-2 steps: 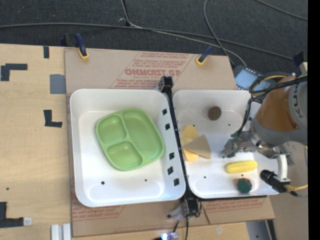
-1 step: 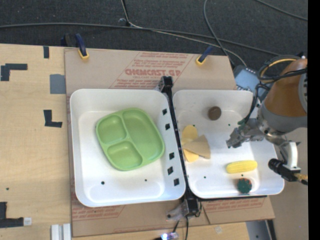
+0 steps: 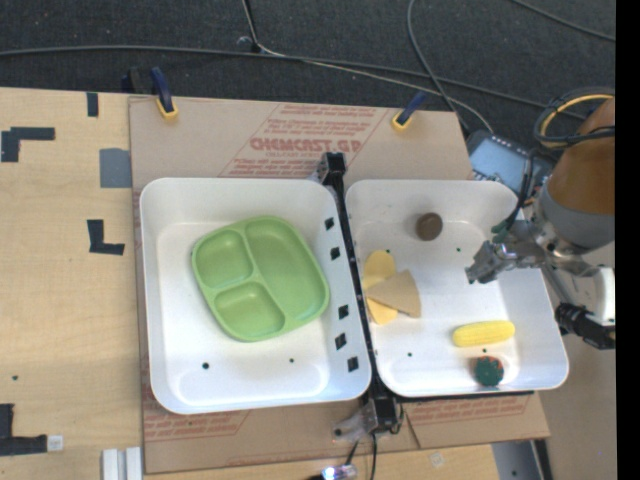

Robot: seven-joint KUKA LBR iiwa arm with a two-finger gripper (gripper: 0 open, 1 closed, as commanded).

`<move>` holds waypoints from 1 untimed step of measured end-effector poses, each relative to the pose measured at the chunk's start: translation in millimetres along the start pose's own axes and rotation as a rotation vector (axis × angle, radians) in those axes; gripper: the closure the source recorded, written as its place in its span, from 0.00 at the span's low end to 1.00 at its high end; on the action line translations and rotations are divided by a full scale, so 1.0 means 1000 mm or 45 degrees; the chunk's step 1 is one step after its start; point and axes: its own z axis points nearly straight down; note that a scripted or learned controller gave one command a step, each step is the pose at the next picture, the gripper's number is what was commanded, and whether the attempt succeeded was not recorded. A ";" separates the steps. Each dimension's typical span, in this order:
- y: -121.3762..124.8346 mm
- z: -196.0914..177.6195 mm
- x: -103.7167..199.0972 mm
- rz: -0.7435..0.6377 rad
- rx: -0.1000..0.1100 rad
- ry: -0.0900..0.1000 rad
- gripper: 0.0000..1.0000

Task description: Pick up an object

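The right bin (image 3: pixel 400 373) holds a small brown ball (image 3: pixel 429 226) near its back, pale yellow cheese-like wedges (image 3: pixel 389 289) by its left wall, a yellow corn cob (image 3: pixel 484 334) and a dark green round piece (image 3: pixel 488 371) at the front right. My gripper (image 3: pixel 490 261) hangs over the right side of this bin, above and behind the corn cob, right of the brown ball. Nothing shows between its fingers.
The left bin (image 3: pixel 165 368) carries a green divided plate (image 3: pixel 259 277). A black divider with clips (image 3: pixel 343 268) runs between the bins. The arm's grey body (image 3: pixel 580 193) stands over the right bin's right wall. Cables cross the dark floor behind the bench.
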 end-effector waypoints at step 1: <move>0.006 -0.061 -0.004 0.000 -0.002 -0.001 1.00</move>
